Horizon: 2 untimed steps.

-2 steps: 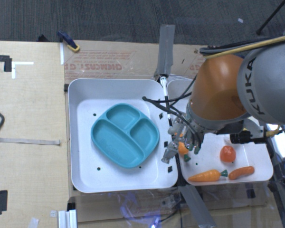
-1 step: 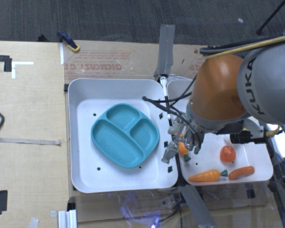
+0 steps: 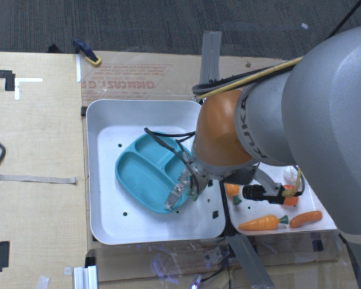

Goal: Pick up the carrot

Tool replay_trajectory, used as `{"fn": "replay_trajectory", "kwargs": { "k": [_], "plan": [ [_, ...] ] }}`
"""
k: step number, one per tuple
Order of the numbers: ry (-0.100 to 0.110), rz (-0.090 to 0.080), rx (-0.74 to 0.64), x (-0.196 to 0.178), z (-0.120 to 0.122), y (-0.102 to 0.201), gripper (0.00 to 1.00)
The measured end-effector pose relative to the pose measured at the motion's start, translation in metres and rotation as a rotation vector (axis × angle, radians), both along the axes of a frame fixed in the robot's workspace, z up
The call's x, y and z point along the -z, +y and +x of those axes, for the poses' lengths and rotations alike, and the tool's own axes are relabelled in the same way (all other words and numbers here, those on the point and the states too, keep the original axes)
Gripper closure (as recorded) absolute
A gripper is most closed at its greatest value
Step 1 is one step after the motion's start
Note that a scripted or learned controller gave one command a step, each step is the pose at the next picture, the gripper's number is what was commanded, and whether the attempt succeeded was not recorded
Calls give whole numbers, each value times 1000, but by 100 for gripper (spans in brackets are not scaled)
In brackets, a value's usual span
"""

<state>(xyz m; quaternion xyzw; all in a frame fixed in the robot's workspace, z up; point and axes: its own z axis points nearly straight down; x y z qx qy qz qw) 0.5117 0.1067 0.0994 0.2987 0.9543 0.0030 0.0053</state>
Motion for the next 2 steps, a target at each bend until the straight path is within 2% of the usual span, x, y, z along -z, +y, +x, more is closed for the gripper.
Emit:
{"fn": "replay_trajectory", "kwargs": {
  "k": [1, 2],
  "plan": [
    [-14, 6, 254, 1, -25, -4, 0],
    [-13, 8, 250, -6, -25, -2, 100]
  ]
}}
